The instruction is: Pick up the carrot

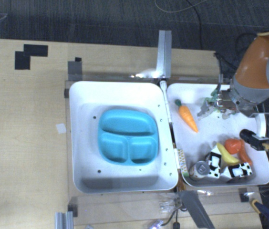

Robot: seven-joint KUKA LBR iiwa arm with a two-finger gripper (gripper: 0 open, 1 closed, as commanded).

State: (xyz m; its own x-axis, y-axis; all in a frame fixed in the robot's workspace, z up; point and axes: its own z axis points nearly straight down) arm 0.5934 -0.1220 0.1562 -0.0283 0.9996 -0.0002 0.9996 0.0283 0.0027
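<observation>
The carrot (pixel 188 118), orange with a small green top, lies at a slant on the floor of the right bin (pixel 194 90), near its left wall and toward the back. My gripper (pixel 214 110) hangs over the same bin, a short way right of the carrot and apart from it. Its fingers stand open with nothing between them. The grey arm with the orange band (pixel 261 66) comes in from the right behind it.
A heap sits in the right bin's front right corner: a yellow banana (pixel 226 154), a red-orange piece (pixel 233 145), black-and-white blocks (pixel 215 161) and a metal can (pixel 201 168). The left bin (pixel 87 109) holds a blue divided tray (pixel 127 136).
</observation>
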